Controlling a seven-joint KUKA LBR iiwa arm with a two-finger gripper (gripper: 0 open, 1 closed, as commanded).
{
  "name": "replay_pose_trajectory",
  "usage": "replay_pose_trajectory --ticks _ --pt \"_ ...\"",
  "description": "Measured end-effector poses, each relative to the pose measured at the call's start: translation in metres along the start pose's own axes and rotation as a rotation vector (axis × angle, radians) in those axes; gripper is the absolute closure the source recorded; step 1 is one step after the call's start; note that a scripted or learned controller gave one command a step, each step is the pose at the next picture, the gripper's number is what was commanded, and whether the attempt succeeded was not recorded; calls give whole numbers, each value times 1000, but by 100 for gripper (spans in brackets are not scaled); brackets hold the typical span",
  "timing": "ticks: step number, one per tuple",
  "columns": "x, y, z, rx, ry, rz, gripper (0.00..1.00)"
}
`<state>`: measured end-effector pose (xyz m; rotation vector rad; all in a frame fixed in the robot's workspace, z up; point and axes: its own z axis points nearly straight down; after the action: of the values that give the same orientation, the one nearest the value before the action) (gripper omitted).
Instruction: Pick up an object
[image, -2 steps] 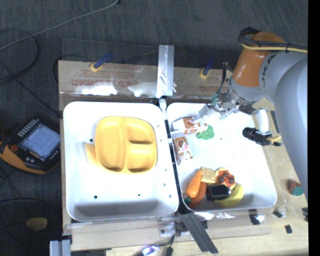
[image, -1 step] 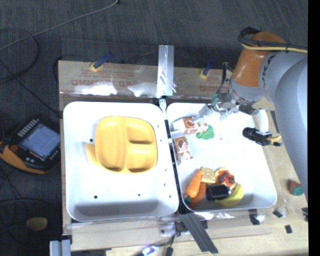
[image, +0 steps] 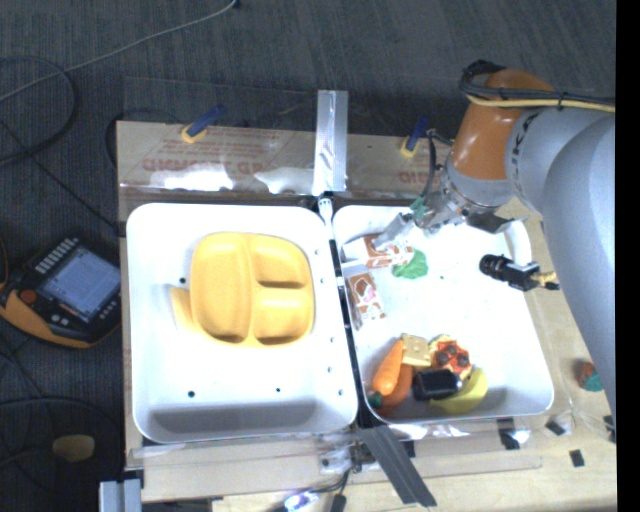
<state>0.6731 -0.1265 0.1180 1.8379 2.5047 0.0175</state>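
Reaching into the right bin (image: 500, 330) near its far left corner: claw (image: 403, 226), low over a printed packet (image: 372, 252). Whether it is apart or together cannot be told, its tip blurring into the packet. Green piece (image: 410, 264) just beside. Near left corner: carrot (image: 388, 372), black block (image: 435, 383), yellow fruit (image: 468, 393) partly hidden under the block, and a small patterned item (image: 450, 353), too small to identify. Left bin (image: 160, 380): yellow divided tray (image: 250, 287).
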Motion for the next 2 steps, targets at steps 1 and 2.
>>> replay_pose_trajectory --ticks 1,2 --pt "5 -3 3 -12 -13 -80 0" --pt "7 4 -11 -25 -15 -89 100"
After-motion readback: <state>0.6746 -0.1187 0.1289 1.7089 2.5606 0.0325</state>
